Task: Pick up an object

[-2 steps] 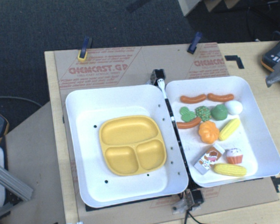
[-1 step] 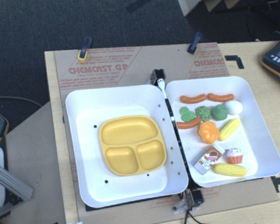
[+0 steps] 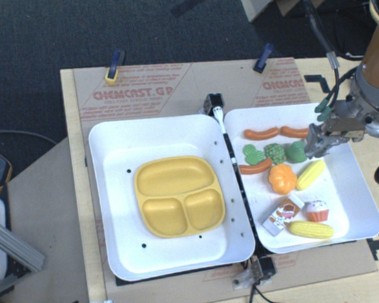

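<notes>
Nearest lies the worktop [image 3: 187, 291]; 2 white bins [image 3: 119, 251] sit on it; a yellow tray [image 3: 178, 195] fills the left one; the hand [image 3: 314, 145], grip unreadable, crowds green toys [image 3: 274, 152]; packed neighbours risk a glancing, failed pinch.

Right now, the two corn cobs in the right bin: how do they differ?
1. Place: the upper corn cob lies mid-bin beside the orange pumpkin; the lower corn cob lies near the front wall of the right bin, below the cupcake.
2. Pose: the upper cob lies steeply on a diagonal; the lower cob is nearly level.
3. Gripper: the upper cob sits just below the gripper; the lower one is far from it.
Both are yellow toy corn, lying flat.
</notes>
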`<control>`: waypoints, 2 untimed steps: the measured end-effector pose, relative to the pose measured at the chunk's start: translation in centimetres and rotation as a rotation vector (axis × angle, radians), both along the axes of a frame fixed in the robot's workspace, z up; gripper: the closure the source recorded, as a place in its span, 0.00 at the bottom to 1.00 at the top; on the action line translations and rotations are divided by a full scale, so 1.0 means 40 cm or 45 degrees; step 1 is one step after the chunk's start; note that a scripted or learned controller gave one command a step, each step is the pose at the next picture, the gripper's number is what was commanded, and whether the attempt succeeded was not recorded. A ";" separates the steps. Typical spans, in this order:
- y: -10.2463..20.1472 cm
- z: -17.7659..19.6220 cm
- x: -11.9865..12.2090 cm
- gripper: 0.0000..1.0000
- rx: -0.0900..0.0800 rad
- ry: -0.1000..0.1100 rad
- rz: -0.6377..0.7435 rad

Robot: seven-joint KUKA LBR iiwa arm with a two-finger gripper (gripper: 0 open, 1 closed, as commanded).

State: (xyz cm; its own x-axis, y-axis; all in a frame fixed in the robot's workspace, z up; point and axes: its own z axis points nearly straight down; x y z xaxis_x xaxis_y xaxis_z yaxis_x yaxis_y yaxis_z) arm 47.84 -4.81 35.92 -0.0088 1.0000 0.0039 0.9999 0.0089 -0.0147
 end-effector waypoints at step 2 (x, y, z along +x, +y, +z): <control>0.217 0.105 0.005 1.00 -0.002 -0.033 -0.006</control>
